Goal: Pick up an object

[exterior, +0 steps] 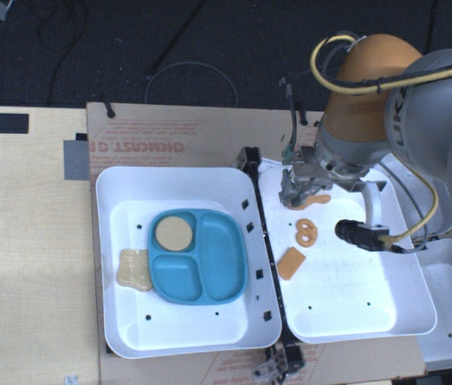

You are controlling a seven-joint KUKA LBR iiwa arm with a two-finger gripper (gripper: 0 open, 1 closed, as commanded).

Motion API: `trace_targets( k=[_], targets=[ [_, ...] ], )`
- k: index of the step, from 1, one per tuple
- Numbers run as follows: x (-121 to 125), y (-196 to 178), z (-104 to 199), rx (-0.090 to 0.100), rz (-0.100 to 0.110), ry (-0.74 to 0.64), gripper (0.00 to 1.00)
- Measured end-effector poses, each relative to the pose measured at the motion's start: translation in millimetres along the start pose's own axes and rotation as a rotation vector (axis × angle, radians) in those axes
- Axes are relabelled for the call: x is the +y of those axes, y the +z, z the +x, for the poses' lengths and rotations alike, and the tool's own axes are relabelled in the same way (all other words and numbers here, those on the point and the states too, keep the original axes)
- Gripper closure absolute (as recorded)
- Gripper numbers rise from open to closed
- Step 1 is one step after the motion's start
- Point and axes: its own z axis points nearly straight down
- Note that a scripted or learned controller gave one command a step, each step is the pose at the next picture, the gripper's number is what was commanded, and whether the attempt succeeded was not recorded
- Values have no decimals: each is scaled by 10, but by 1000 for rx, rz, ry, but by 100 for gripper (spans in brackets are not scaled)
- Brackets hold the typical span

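My gripper (296,196) hangs low over the far left part of the right bin (370,315). Right beside it lies an orange curved piece (317,201), touching or nearly touching the fingers. A pretzel (306,233) lies just below that, and an orange wedge (291,262) sits nearer the front, close to the divider. In the left bin (130,327) a blue divided tray (210,271) holds a round tan cracker (173,233). A pale yellowish piece (134,269) lies against the tray's left side.
A black cable stub (360,234) from the arm hangs over the right bin's middle. The black clamp bar (260,239) runs between the two bins. Cardboard lies under both bins.
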Motion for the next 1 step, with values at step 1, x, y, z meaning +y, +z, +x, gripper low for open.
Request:
trace_targets(
  k=[1],
  targets=[
    [-62,131,506,0,1,-1,100]
  ],
)
